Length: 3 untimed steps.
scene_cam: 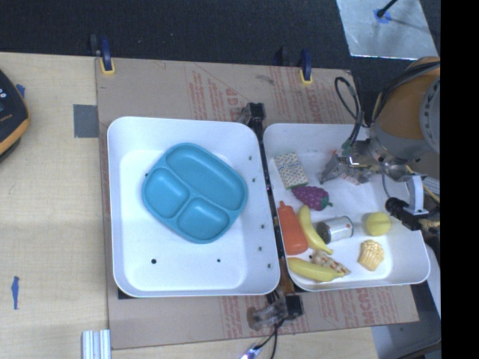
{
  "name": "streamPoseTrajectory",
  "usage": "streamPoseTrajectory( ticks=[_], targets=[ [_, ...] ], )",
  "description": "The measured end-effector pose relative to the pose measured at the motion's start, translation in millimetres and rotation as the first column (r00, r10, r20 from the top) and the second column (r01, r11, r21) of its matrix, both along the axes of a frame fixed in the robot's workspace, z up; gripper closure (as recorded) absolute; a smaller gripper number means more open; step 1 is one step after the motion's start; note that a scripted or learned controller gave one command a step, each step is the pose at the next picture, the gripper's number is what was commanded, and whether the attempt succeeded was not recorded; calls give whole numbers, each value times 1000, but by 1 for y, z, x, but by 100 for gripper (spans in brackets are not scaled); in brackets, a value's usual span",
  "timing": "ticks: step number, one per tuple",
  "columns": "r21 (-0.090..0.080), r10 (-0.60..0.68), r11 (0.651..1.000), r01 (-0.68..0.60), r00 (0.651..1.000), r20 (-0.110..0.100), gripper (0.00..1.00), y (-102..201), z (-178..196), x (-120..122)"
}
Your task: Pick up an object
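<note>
claw above right bin | purple grapes just below-left

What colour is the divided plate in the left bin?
The divided plate is light blue, seen plainly in the camera view.

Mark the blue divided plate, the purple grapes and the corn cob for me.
blue divided plate (196, 191): camera view, central ridge between compartments.
purple grapes (310, 196): camera view, middle of the bunch.
corn cob (371, 254): camera view, kernel surface.
</note>
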<state>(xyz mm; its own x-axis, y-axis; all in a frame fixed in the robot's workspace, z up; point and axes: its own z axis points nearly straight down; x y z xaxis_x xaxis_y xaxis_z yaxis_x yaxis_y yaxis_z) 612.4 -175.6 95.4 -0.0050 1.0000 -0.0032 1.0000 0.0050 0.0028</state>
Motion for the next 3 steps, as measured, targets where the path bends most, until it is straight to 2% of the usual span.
streamPoseTrajectory(
  ticks=[1,2,3],
  targets=[
    [3,0,1000,0,1000,-5,0,-28,-3,44],
    [3,5,1000,-5,1000,-6,100,-28,8,45],
    [3,1,1000,-1,1000,-6,100,31,48,29]
  ],
)
